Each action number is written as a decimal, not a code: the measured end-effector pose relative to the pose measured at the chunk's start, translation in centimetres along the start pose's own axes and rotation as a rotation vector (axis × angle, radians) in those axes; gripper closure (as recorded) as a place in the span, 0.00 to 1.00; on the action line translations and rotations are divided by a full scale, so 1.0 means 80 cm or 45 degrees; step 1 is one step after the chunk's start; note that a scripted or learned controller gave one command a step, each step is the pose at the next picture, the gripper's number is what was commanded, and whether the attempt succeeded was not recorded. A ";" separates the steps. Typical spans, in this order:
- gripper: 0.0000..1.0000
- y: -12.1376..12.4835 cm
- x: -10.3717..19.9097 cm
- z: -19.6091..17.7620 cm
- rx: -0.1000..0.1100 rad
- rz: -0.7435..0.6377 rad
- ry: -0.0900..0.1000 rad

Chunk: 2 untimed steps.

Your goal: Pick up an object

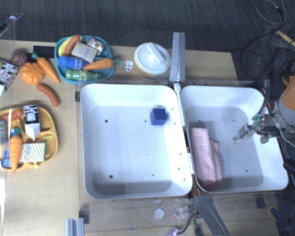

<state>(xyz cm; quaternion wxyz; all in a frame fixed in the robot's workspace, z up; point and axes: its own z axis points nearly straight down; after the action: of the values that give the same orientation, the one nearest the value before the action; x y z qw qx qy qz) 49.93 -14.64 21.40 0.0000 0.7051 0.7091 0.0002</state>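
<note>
A small blue cube (158, 116) sits in the left bin (95, 146), near its upper right corner. A pink folded cloth (206, 156) lies along the left wall of the right bin (235, 102). My gripper (241, 134) hangs over the right half of the right bin, its thin fingers pointing left and low. It is a hand's width to the right of the cloth and not touching it. Nothing is seen between the fingers.
A blue bowl (83, 59) of toy food and a white lidded dish (152, 59) stand behind the left bin. A yellow plate (22, 139) of toy food and loose toy vegetables (37, 73) lie to the left. A metal divider (176, 58) rises between the bins.
</note>
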 end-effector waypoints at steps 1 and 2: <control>0.00 0.014 0.046 0.124 -0.001 -0.148 0.000; 0.00 0.021 0.065 0.152 -0.022 -0.271 -0.009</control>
<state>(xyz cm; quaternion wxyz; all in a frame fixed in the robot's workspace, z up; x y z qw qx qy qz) 51.58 -9.41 9.26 0.0087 0.6256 0.7801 0.0037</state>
